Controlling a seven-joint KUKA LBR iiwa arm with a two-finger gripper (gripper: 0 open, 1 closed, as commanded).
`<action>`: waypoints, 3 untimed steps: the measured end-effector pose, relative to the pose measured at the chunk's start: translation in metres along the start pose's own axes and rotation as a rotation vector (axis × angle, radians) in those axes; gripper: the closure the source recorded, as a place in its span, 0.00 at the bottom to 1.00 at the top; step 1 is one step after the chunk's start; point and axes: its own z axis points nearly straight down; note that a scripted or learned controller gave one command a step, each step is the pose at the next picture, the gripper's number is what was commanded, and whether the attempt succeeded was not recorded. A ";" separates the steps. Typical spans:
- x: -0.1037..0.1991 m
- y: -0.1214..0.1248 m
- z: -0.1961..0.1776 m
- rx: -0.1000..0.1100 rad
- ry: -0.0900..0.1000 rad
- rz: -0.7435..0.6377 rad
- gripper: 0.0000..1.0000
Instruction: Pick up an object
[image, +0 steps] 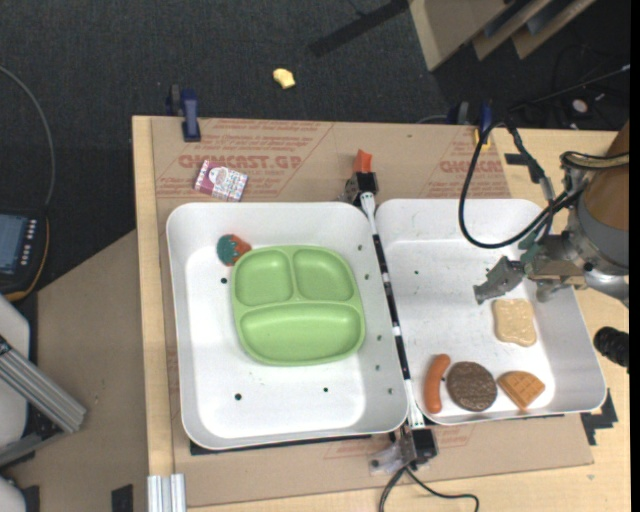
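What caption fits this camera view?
Gripper hovers above toast in right bin; green plate fills left bin.

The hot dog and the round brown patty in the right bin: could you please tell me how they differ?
The hot dog is long, thin and orange-red; the patty is round, wide and dark brown. The hot dog lies lengthwise toward the bin's near edge, beside the divider, while the patty sits to its right, between it and an orange-tan wedge. Both lie flat in the right bin near its front rim, apart from the hand.
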 end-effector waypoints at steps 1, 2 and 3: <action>-0.063 0.040 0.049 -0.001 -0.004 0.005 0.00; -0.099 0.040 0.165 -0.002 -0.002 -0.001 0.00; -0.099 0.040 0.155 -0.004 -0.003 0.001 1.00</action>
